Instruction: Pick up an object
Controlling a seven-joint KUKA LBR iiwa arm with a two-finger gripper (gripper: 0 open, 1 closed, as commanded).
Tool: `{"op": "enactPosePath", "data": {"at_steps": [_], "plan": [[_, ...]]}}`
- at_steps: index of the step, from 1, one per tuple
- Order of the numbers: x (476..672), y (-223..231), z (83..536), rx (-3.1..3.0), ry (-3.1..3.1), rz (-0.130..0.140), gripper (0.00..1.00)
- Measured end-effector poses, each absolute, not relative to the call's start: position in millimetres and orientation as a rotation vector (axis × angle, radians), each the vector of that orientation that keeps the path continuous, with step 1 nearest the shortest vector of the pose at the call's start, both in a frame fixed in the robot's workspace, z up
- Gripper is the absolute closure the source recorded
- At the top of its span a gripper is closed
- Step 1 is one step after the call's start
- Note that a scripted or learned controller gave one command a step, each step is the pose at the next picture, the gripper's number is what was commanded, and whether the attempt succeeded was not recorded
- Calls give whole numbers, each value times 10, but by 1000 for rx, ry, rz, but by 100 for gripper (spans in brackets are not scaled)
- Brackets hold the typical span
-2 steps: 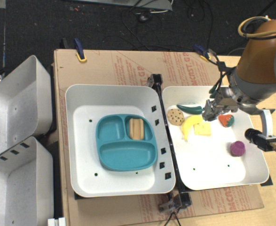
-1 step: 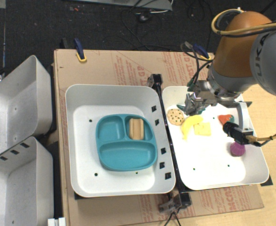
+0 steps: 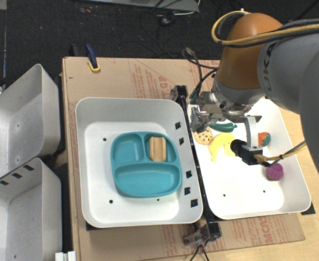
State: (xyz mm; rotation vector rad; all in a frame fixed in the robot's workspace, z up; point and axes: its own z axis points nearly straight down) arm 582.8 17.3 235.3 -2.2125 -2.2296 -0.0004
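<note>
Camera view: arm reaches in from the right. The gripper hangs over the far left corner of the right bin. Jaws: cannot tell whether wide or narrow, as the wrist hides them. Nothing is visibly held. The likeliest target is the cookie, which lies flat on the bin floor just near of the gripper and close to the left wall. A yellow banana touches or nearly touches it on the right, with a green piece just beyond. An orange piece and a purple ball lie well apart to the right. The left bin holds a teal divided plate with a tan block upright in its far right compartment. Judgement: the pick is not yet made. To do it well, centre over the cookie and set the closing line so that neither the banana nor the bin wall is caught. Then go fully down, since a flat thing offers little edge and slips easily. Writing: red print on the cardboard sheet covering the desk is too faint and tilted to read. Lettering on the arm's grey shell is cut off.
</note>
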Motion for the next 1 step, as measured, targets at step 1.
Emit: {"op": "enactPosePath", "data": {"at_steps": [1], "plan": [[5893,625,2264,-2214,-2229,-1,100]]}}
